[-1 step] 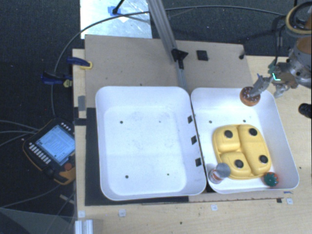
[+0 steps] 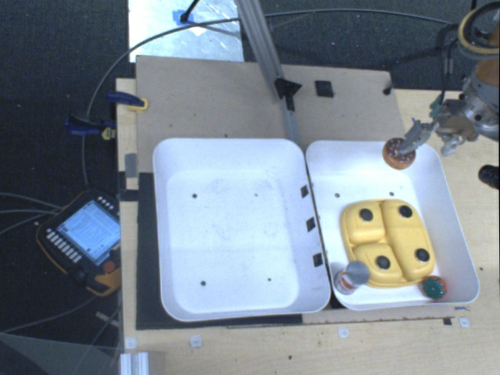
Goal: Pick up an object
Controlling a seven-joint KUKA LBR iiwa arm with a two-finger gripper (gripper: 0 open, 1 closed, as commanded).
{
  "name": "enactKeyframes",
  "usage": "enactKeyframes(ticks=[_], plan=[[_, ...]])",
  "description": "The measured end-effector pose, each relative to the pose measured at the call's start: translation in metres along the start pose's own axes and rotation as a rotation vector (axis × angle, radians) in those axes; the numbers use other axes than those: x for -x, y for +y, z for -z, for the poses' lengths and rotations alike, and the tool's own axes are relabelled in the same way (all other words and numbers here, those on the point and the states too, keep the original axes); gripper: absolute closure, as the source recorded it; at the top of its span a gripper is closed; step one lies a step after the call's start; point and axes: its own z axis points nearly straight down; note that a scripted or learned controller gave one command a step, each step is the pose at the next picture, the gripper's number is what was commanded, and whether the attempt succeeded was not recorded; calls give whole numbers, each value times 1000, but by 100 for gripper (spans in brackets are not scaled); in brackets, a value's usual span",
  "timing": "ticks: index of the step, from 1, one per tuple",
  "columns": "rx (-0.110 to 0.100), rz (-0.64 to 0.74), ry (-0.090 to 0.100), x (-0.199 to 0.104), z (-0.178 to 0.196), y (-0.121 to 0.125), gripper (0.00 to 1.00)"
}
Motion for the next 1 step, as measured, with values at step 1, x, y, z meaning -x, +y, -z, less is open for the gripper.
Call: enactKeyframes(ticks=[1], plan=[[-3,0,1,-9,-50,-5,0]])
